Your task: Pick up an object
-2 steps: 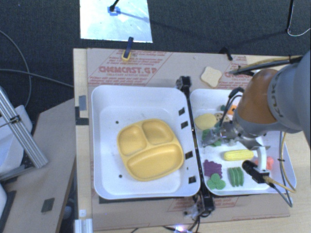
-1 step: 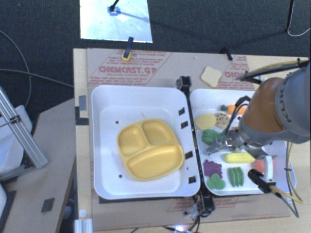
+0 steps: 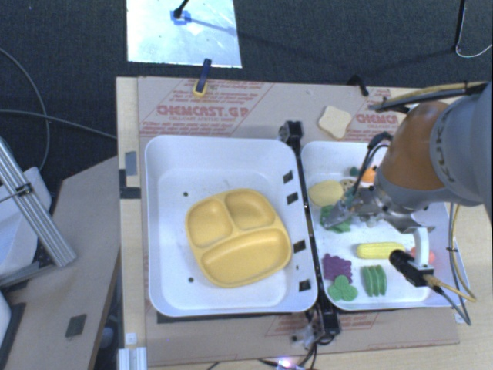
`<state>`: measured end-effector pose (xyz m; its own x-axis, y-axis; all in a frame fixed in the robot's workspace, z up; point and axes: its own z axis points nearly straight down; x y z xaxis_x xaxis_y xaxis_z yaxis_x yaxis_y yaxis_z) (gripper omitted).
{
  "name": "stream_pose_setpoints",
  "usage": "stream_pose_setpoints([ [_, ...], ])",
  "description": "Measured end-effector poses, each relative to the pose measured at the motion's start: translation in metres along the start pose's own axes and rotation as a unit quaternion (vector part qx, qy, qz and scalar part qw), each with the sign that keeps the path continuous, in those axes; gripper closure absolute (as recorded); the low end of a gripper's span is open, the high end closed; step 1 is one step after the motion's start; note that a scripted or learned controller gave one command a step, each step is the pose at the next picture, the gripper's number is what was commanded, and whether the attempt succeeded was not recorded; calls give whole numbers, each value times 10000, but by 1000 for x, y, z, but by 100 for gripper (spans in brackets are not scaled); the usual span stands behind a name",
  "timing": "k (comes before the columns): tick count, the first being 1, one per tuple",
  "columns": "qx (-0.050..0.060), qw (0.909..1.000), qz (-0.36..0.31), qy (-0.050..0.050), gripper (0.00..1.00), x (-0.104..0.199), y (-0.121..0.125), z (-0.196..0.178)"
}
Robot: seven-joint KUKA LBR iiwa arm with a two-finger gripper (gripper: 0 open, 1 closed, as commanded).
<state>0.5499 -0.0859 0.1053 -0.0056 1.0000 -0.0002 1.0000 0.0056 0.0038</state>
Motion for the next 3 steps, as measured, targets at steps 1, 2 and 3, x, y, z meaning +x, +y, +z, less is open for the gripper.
stream_pose_setpoints([
  [1,7,10000,3,2,0,4,20,22],
  [2,1,10000,5,4,100,3,20,10],
  [3,-22,10000,-35,18,100,84,6,-85],
])
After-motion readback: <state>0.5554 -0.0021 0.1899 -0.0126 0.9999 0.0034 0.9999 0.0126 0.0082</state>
